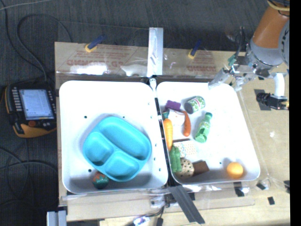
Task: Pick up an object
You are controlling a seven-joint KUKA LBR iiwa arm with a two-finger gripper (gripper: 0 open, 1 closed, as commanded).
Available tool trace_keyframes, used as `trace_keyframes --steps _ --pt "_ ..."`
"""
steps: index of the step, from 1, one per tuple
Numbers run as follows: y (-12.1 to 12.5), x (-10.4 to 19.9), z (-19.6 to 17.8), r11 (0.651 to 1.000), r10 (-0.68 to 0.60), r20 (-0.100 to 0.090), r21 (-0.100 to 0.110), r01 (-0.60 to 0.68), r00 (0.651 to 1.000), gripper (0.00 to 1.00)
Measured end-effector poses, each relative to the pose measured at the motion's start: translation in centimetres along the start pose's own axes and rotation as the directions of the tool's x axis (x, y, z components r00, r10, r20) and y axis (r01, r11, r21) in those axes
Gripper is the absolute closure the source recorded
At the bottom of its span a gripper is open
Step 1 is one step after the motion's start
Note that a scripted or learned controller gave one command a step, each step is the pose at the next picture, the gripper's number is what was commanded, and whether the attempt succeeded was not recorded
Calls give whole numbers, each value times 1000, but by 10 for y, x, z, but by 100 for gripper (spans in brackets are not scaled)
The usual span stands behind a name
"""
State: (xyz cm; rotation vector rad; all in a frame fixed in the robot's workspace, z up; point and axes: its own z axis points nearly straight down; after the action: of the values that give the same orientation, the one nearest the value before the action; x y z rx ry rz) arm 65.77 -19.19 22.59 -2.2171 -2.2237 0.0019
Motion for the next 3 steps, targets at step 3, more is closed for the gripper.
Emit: trace_keyframes --steps 3 --pt "-84 34 136 921 389 -3 -13 -389 921 0"
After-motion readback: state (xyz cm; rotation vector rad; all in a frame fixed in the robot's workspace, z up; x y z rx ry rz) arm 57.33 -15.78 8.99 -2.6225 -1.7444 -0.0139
